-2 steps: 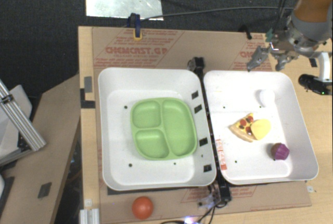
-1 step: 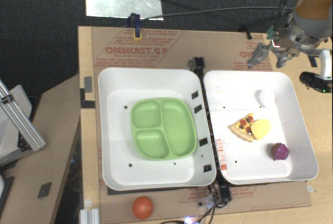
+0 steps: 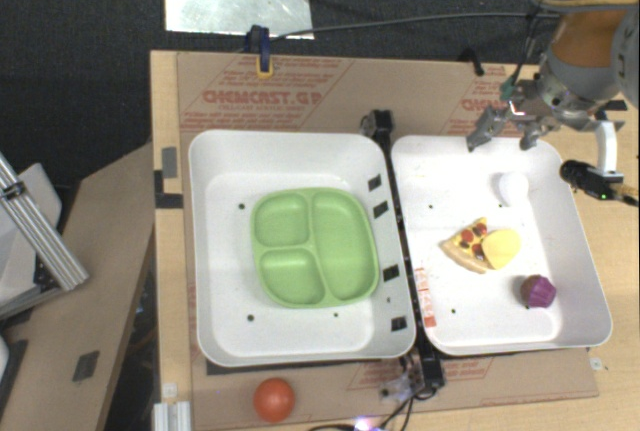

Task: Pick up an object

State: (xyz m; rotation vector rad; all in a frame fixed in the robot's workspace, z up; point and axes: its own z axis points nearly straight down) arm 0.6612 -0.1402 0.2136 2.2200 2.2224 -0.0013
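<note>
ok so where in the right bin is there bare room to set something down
The right bin has bare floor along its left side next to the divider, and along the front edge left of the purple toy. The middle is crowded by the pizza slice and yellow toy. The claw hangs over the back edge.

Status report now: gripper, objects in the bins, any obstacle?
Gripper above right bin's far edge, jaws open, nothing held. Pizza slice, yellow piece, purple piece lie there. No obstacle.
</note>
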